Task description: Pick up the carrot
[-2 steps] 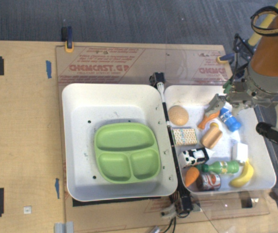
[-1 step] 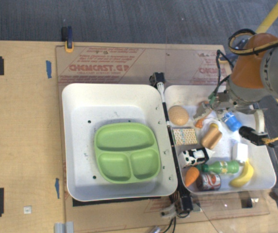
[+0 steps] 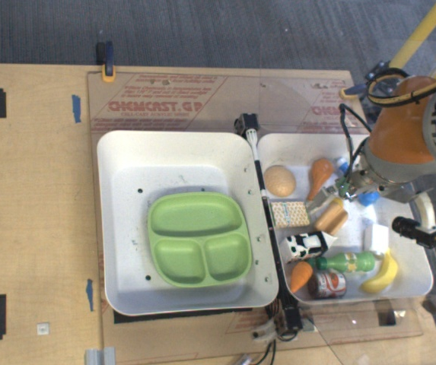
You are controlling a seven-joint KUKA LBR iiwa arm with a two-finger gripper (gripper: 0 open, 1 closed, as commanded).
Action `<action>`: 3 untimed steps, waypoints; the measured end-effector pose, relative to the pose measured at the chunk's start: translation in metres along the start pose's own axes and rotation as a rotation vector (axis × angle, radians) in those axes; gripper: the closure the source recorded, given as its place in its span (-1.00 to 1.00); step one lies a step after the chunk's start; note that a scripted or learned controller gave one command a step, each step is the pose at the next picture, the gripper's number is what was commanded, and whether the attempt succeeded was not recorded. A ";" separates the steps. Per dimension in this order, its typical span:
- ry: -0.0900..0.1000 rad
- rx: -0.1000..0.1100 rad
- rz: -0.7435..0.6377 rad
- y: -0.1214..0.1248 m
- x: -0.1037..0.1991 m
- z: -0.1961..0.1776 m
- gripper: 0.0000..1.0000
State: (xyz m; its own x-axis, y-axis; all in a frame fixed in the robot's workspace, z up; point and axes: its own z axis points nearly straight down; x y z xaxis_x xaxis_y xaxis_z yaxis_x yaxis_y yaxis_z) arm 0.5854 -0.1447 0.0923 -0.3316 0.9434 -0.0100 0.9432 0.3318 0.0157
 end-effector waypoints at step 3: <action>0.000 0.003 0.009 0.029 0.030 0.004 -1.00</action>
State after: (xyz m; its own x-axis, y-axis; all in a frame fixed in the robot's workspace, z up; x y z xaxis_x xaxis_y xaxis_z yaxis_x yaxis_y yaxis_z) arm 0.6028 -0.1070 0.0886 -0.3228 0.9464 -0.0102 0.9463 0.3230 0.0125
